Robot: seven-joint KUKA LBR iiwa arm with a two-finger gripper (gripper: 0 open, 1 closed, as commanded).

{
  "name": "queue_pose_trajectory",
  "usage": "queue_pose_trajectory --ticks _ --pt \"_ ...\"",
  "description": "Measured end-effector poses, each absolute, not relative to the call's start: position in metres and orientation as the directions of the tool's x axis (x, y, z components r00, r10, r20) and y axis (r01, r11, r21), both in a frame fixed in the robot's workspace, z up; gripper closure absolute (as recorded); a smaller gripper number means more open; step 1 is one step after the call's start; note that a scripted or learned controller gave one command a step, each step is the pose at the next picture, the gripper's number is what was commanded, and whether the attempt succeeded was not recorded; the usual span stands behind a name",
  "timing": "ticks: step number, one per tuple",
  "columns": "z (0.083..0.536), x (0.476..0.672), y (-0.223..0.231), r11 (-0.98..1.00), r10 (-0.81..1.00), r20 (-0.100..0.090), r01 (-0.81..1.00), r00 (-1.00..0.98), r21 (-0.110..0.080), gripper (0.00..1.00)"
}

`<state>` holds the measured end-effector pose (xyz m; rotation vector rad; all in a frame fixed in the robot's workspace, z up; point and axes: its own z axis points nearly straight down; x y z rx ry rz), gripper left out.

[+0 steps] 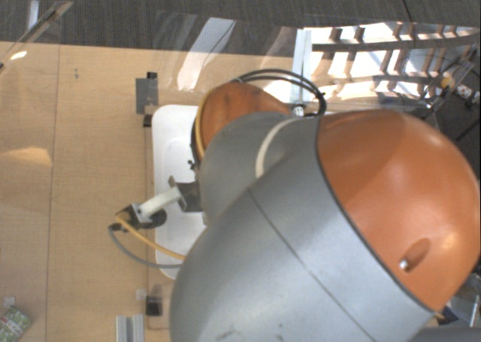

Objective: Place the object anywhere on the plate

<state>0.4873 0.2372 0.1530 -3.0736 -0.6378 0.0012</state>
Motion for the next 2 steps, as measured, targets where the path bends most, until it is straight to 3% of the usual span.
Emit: queue_pose_trajectory --ticks 1,2 --pt "0.153 0.487 0.237 -0.918 0.397 0.000 0.397 0.918 -0.003 0.00" --pt "0.164 0.488 0.239 -0.915 0.404 0.001 0.404 0.915 -0.004 1.00"
